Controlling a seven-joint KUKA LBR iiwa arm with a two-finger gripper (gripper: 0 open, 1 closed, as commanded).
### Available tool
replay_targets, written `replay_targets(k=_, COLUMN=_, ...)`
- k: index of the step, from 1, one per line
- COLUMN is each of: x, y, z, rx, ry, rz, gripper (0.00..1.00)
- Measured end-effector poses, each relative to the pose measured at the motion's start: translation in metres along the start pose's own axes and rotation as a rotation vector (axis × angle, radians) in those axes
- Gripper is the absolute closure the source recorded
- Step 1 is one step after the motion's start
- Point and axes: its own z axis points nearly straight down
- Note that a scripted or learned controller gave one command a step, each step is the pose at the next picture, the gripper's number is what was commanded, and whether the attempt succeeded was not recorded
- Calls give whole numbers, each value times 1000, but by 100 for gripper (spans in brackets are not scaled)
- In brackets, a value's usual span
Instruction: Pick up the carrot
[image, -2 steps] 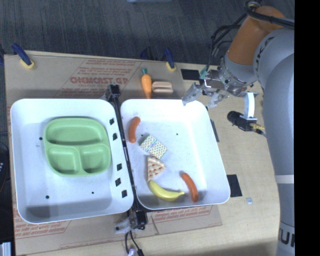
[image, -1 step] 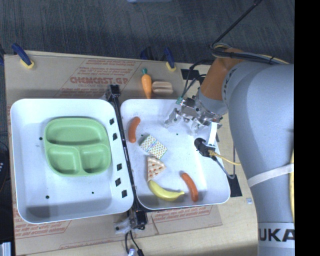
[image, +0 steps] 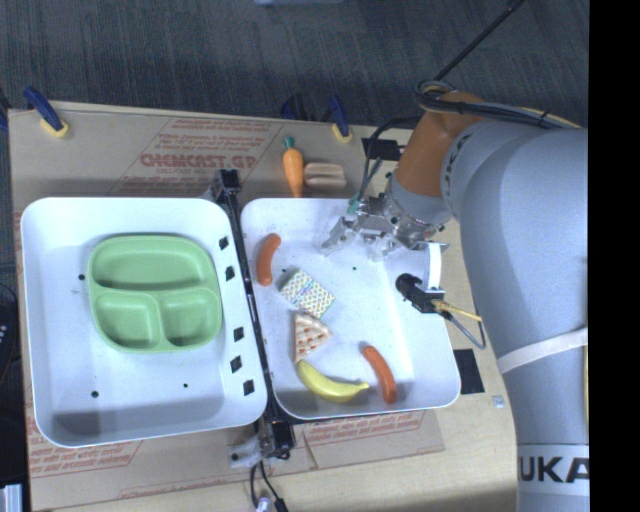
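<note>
The carrot (image: 292, 170), orange with a green top, lies upright on the cardboard just behind the right bin (image: 432, 372), outside its far rim. My gripper (image: 362, 238) hangs over the far part of the right bin, to the right of the carrot and a little nearer. Its metal fingers (image: 336, 237) are spread open with nothing between them. The grey arm with its orange band (image: 425, 150) comes in from the right.
A tan bun (image: 324, 176) lies right beside the carrot. The right bin holds two sausages (image: 266, 258) (image: 379, 372), a checked packet (image: 306, 293), a pizza slice (image: 310, 336) and a banana (image: 330, 383). A green divided plate (image: 155, 290) sits in the left bin (image: 50, 380).
</note>
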Motion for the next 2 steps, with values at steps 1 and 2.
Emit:
replay_targets(k=1, x=17, y=4, z=0, rx=-2, ry=0, rz=129, gripper=0)
replay_targets(k=2, x=-5, y=7, z=-7, rx=-2, ry=-1, rz=284, gripper=0)
